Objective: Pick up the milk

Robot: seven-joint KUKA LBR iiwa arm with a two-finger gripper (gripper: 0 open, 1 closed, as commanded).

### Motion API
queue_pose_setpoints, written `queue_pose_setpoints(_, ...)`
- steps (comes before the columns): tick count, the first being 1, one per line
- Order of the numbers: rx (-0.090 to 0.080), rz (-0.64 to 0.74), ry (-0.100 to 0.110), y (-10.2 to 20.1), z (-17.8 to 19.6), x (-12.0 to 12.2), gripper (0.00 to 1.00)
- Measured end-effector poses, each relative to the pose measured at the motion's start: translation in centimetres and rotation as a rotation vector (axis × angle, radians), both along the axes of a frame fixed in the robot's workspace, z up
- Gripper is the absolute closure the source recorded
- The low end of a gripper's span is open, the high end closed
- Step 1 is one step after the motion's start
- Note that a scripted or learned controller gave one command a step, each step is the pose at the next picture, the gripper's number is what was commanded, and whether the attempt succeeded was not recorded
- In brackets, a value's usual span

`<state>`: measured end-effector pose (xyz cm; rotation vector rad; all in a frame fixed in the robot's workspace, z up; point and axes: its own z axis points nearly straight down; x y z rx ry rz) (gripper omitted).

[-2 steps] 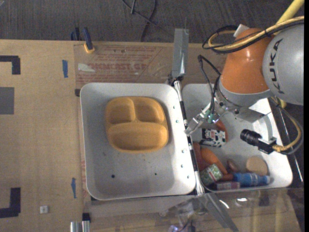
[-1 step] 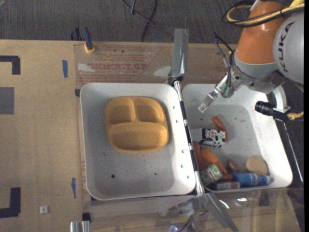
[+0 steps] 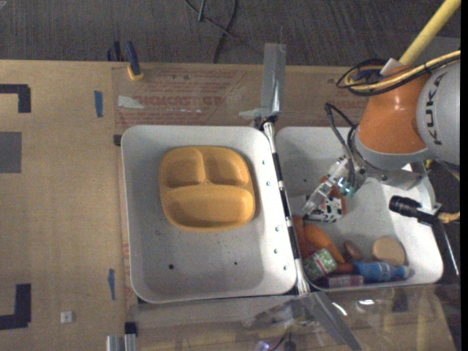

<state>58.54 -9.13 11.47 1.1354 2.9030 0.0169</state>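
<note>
The milk [image 3: 327, 210] is a small white carton with black patches. It lies in the right bin [image 3: 307, 148] near that bin's left wall, about halfway down. My gripper [image 3: 330, 187] reaches in from the upper right and sits directly over the carton's upper end, touching or nearly touching it. The gripper's body hides the top of the carton. Above and to the right, the grey arm with its orange band [image 3: 391, 119] covers the far right part of the bin.
Below the milk lie an orange carrot [image 3: 320, 238], a green can [image 3: 319, 262], a blue bottle [image 3: 380, 271], a brown sausage [image 3: 352, 251] and a round tan piece [image 3: 388, 251]. The left bin [image 3: 139, 218] holds a yellow divided tray [image 3: 207, 186].
</note>
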Motion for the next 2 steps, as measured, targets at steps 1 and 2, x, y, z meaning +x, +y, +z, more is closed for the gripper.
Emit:
queue_pose_setpoints(1,0.002,0.0,-0.006,0.1,1.3,0.2,1.0)
queue_pose_setpoints(2,0.007,-0.671,0.024,6.3,10.7,2.6,1.0)
